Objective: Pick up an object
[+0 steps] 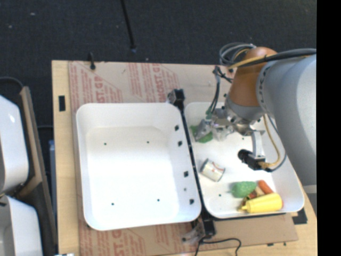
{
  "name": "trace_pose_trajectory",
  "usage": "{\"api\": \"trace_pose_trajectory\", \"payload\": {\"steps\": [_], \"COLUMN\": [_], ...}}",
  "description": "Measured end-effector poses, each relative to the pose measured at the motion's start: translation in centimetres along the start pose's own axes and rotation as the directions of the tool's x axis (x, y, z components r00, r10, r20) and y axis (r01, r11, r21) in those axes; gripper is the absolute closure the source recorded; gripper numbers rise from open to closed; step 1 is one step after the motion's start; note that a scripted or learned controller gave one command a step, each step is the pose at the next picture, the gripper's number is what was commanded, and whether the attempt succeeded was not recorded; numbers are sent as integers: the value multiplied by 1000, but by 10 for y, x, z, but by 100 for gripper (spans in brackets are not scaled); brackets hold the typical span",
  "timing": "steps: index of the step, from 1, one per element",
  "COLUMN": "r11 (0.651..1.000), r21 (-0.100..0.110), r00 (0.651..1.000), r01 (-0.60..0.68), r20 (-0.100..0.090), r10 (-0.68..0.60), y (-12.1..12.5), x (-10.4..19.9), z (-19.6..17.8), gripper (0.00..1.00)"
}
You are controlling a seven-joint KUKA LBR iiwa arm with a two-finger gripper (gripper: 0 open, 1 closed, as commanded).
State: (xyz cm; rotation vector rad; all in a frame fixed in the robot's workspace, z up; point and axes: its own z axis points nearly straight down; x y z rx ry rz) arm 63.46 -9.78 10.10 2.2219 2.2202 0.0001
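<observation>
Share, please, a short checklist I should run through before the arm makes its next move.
1. End effector over the shallow right white bin: ok.
2. A target within reach: ok, the small green object lies right beside the end effector.
3. Grip on that green object: cannot tell.
4. Room beside it: not ok, it lies close to the bin's left wall.
5. Other things apart from it: ok, the small white cylinder, green lumpy object, orange piece and yellow plastic bottle lie nearer the bin's front.
</observation>
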Motion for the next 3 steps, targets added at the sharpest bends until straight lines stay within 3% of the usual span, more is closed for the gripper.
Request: {"api": "trace_pose_trajectory", "payload": {"steps": [1,3], "r11": [1000,1000], "r21": [-1,0], "r00": [1000,1000], "r01": [1,0], "r20": [0,0], "r10": [-1,0], "y": [29,9], "x": [-4,2], "z": [0,0], "gripper": [0,0]}}
